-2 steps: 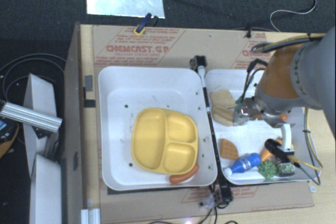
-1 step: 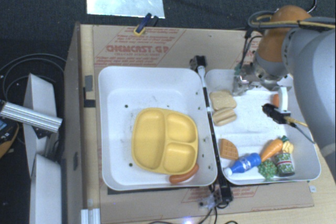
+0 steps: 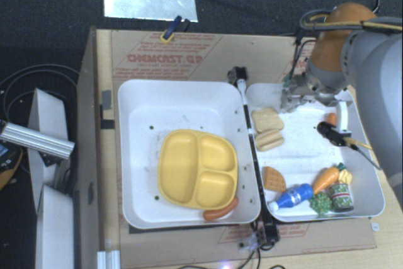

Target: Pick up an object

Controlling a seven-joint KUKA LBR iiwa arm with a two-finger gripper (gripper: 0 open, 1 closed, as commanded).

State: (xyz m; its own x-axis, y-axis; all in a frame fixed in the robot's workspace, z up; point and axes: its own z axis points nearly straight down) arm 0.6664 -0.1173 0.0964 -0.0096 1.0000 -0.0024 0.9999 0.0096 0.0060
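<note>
Gripper (image 3: 295, 97) blurred over right bin (image 3: 378, 198), grasp unclear

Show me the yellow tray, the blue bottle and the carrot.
yellow tray (image 3: 196, 168), camera view, middle of the tray where its dividers meet
blue bottle (image 3: 295, 196), camera view, middle of the body
carrot (image 3: 325, 179), camera view, orange body

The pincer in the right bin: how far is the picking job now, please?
Nothing looks picked up yet. The pincer is low at the far end of the right bin, beside the bread pieces, with nothing seen between its fingers. The waffle, blue bottle and carrot lie at the near end. The yellow tray and sausage rest in the left bin. The grasp and lift are left.
</note>
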